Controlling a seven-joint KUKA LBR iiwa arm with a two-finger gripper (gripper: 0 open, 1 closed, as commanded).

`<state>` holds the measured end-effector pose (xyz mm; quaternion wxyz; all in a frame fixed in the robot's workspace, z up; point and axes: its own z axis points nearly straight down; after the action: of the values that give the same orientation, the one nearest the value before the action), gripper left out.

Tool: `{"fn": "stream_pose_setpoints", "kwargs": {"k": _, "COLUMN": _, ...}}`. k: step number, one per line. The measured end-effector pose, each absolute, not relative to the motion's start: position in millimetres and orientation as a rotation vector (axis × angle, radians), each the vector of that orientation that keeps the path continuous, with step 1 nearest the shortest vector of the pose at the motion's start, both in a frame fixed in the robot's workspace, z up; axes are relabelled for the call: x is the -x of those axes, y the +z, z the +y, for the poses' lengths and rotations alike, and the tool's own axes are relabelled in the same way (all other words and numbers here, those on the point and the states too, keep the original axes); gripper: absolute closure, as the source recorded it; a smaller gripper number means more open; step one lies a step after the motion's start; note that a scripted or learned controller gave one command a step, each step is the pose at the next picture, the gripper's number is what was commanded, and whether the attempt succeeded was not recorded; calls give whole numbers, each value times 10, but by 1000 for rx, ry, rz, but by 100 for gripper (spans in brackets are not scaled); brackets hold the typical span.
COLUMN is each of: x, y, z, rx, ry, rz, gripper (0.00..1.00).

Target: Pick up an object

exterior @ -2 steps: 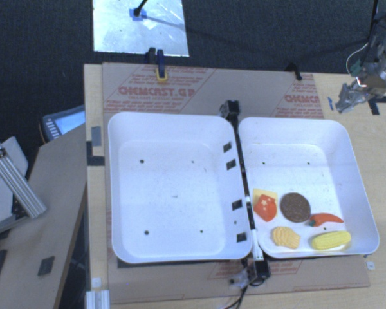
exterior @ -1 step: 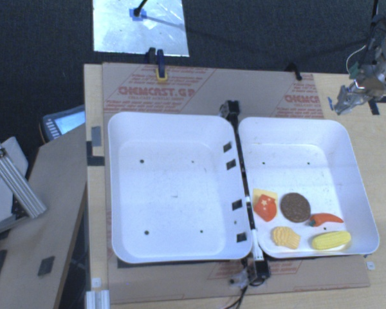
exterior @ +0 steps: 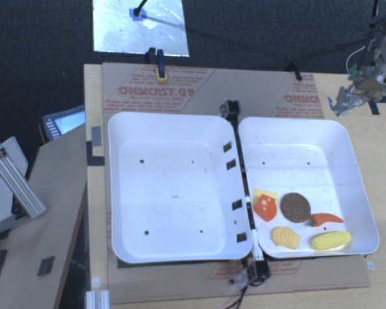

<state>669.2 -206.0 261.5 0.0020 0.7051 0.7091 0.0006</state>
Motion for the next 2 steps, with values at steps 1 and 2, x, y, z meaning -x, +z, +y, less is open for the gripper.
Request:
{"fn": "stream_pose_setpoints", "kwargs": {"k": 1, "x": -6693, "y": 2668, "z": -2061, "rx": -2212, "ry": 2, "rz": 2224, "gripper": 100}}
{"fn": "stream_pose_setpoints", "kwargs": {"k": 2, "x": -6693, "y": 2789, "z": -2061, "rx": -2212, "ry": 4, "rz": 2224, "gripper": 100}}
